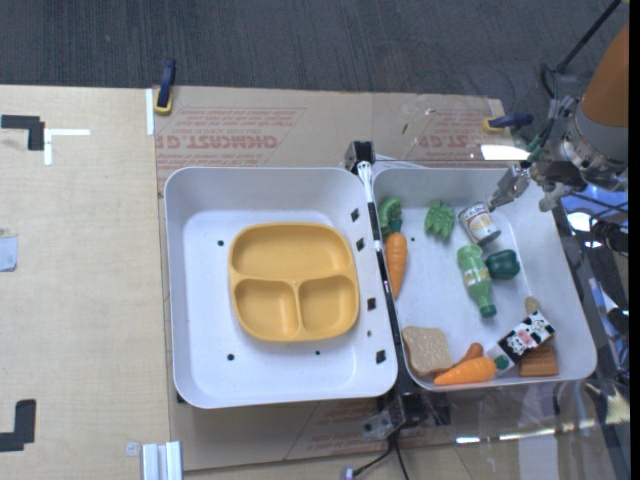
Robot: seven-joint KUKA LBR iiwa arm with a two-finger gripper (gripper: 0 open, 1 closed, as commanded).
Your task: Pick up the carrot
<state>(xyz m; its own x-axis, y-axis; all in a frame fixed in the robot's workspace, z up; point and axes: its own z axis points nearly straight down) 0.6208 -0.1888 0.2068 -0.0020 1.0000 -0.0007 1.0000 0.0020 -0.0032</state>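
The gripper (520,180) hangs over the far right corner of the right bin (560,268), its fingers apart and nothing between them. Just beneath and beside it lies a small can (480,224) on its side, and a little further in a green bottle (476,278) with a dark green pepper (502,263) beside it.

The carrot (396,260) lies well away from all that, on the opposite side of the same bin, pressed along the left wall with its leafy top pointing away from me. That spot looks like the trouble: one finger would have to slip between the carrot and the wall, and I doubt there is room, so it may land on the carrot or the rim and push it aside.

A leafy green piece (438,218) sits near the carrot's top and could be nudged on the way across, as could the can right under the gripper.

There is also a second orange, carrot-like thing (466,371) at the near edge, next to a slice of bread (428,348) and a small cow-patterned carton (526,338). A grab aimed by colour could go there instead. The left bin (190,298) holds a yellow divided plate (294,280).
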